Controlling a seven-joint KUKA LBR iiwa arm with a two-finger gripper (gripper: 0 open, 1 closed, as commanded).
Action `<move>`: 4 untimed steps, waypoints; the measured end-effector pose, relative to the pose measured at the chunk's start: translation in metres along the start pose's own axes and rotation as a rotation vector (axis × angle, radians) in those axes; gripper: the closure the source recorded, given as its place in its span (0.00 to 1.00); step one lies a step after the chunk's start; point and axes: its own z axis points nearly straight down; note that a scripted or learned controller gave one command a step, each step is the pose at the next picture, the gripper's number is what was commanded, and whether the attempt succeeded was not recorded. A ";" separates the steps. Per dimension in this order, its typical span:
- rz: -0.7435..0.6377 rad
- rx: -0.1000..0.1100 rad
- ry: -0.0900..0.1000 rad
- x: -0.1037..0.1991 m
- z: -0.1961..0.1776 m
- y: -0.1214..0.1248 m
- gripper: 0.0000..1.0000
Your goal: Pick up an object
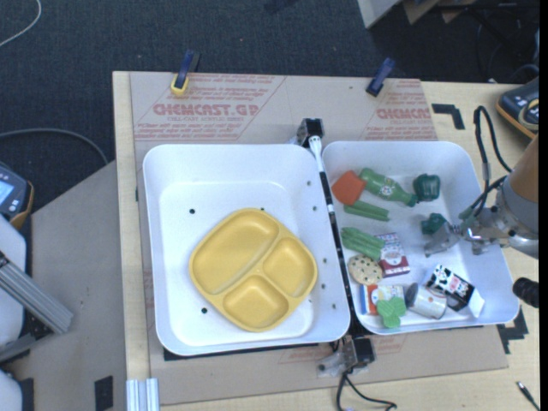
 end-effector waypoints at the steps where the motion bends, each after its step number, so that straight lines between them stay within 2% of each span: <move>1: 0.000 0.000 0.000 0.001 0.053 -0.001 0.00; 2: 0.001 -0.008 -0.004 0.000 0.040 0.001 1.00; 3: 0.000 -0.012 -0.007 -0.009 -0.009 0.005 1.00; 4: -0.001 -0.015 -0.008 -0.005 -0.072 0.006 1.00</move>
